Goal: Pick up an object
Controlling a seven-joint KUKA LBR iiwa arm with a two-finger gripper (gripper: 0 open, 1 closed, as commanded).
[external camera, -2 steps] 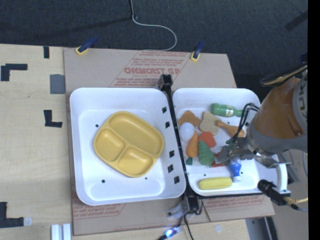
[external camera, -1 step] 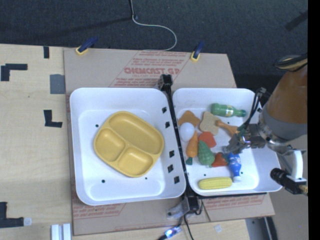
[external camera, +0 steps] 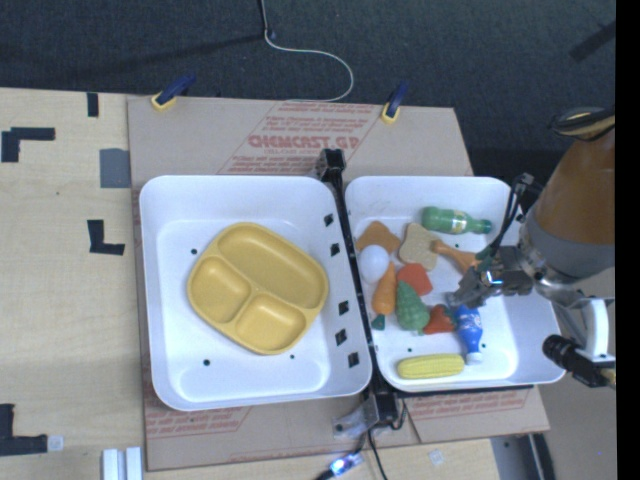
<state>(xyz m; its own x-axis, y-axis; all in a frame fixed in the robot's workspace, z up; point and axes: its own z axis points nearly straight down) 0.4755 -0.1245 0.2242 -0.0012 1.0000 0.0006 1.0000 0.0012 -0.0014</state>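
A: L to R, quick. Left bin [external camera: 160, 268]: one yellow divided plate [external camera: 258, 286], smooth plastic, three compartments, sits tilted in the bin.

B: And the right bin [external camera: 500, 193]?

A: Toy food pile. White egg [external camera: 373, 263] by the divider, orange carrot [external camera: 385, 290] just under it, brown drumstick shape [external camera: 377, 236] above. Tan bread slice [external camera: 420, 246], flat, squarish. Red piece [external camera: 416, 278] and a bumpy green one [external camera: 411, 310] touching each other mid-bin. Yellow corn cob [external camera: 431, 367] lies alone along the front wall. Green bottle [external camera: 455, 221] on its side near the back. All glossy hard plastic, I'd say.

B: Arm?

A: Gripper [external camera: 478, 290] is low over the right part of the pile, directly above a blue bottle [external camera: 470, 330] w/ white cap, lying lengthwise.

B: Closed on anything?

A: Can't tell, too dark and blurry there. Nothing visibly held.

B: So step?

A: Approach/descend, I'd judge; pick not yet done. Likely target is the blue bottle or the small red bit [external camera: 440, 320] beside it. Next move needs a clean drop straddling one item; stuff's crowded, round and slick, so slips are prob.
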